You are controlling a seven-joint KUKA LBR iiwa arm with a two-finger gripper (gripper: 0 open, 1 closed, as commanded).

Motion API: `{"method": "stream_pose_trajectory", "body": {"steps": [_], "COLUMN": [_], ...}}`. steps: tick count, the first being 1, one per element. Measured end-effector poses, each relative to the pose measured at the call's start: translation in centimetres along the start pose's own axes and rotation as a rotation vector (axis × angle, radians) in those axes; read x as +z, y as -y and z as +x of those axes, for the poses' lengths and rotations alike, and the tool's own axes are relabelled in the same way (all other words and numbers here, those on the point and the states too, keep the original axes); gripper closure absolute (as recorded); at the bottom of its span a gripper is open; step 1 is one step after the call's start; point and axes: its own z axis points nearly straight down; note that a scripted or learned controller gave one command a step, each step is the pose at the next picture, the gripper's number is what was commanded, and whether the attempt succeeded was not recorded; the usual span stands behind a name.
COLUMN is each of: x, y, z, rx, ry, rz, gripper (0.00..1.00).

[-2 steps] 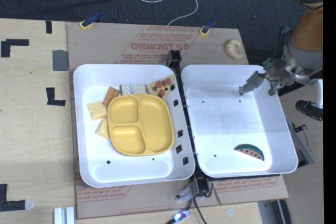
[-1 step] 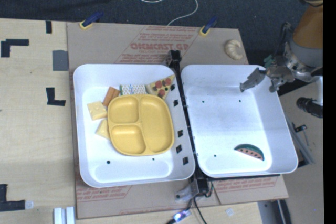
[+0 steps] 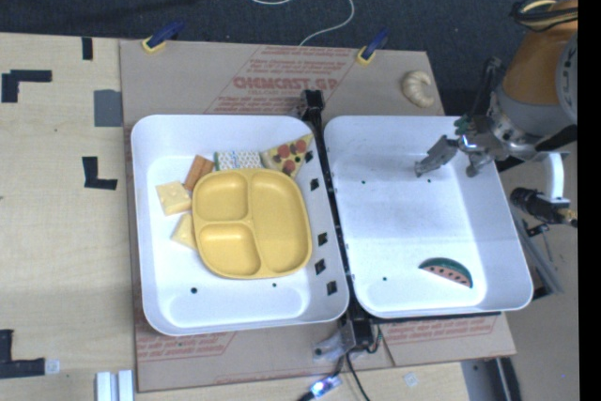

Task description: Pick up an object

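You are at the very start of this job: nothing has been picked up yet. The gripper [image 3: 453, 155] hangs over the right bin [image 3: 488, 230], toward its two o'clock corner. Its two fingers stand apart, with nothing between them, so count it as open and empty.

The only loose thing in that bin is the watermelon slice [image 3: 446, 272], which lies flat at about five o'clock, near the front wall. It sits well apart from the gripper, so the arm would have to travel toward six o'clock before it could come down on it.

The left bin [image 3: 155, 202] holds more choices. A yellow divided plate [image 3: 252, 223] fills its middle. A pale cracker [image 3: 173, 197] lies just beside the plate at nine o'clock, a brown stick [image 3: 198, 171] at about eleven, and a pizza slice [image 3: 291, 153] at one o'clock against the wall between the bins.

What is left is everything: choose a thing, get above it, lower, close, and lift. In my judgement the watermelon slice is the nearest candidate, though it is thin and flat and may be hard to pinch.
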Motion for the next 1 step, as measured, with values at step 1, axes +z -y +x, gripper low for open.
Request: {"method": "stream_pose_trajectory", "body": {"steps": [1], "x": [6.07], "y": [-0.57], "z": [0.68], "rx": [-0.001], "ry": [0.0], "rz": [0.001], "gripper": [0.0]}}
